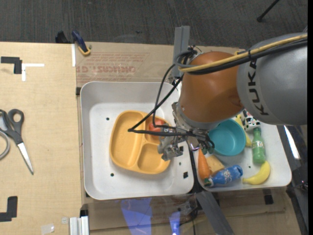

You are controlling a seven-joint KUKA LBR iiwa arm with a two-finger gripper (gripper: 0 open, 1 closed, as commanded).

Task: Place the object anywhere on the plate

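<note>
Gripper (169, 150) hangs over the plate (128, 143) right edge for a drop; jaw state unclear, red object (156, 127) beside it.

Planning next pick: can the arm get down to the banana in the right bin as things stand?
Probably yes. The banana lies at the right bin's near corner with nothing on top; only the green bottle crowds it. The gripper is over the yellow plate.

1. Reading "KUKA" in dark letters, running sideways along the grey arm (281, 82).
2. Showing faint red mirrored print on the cardboard (122, 67) behind the bins, too blurred for reading.
</note>
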